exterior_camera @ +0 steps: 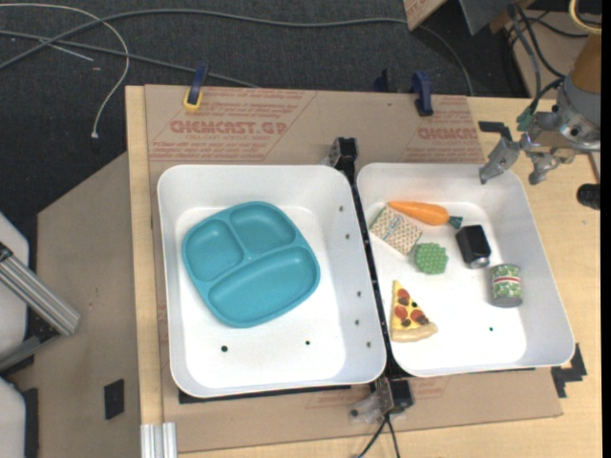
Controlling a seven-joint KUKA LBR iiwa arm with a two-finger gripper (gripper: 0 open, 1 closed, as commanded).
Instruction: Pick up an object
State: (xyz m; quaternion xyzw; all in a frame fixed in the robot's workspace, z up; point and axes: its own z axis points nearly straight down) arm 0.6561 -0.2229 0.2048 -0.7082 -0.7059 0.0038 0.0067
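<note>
The right bin (544, 324) holds an orange carrot (418, 213), a patterned square packet (395, 230), a green round piece (431, 258), a black block (473, 244), a small green-labelled can (506, 284) and a pizza slice (410, 314). My gripper (520, 161) hangs over the bin's far right corner, above and to the right of the carrot. Its two grey fingers (495, 164) are spread apart, open, with nothing between them.
The left bin (181, 346) holds a blue divided plate (251, 262). Blue clamps (421, 93) and a yellow-tipped one (197, 86) sit on the cardboard back edge. A black clip (344, 151) joins the bins. Cables cross the floor behind.
</note>
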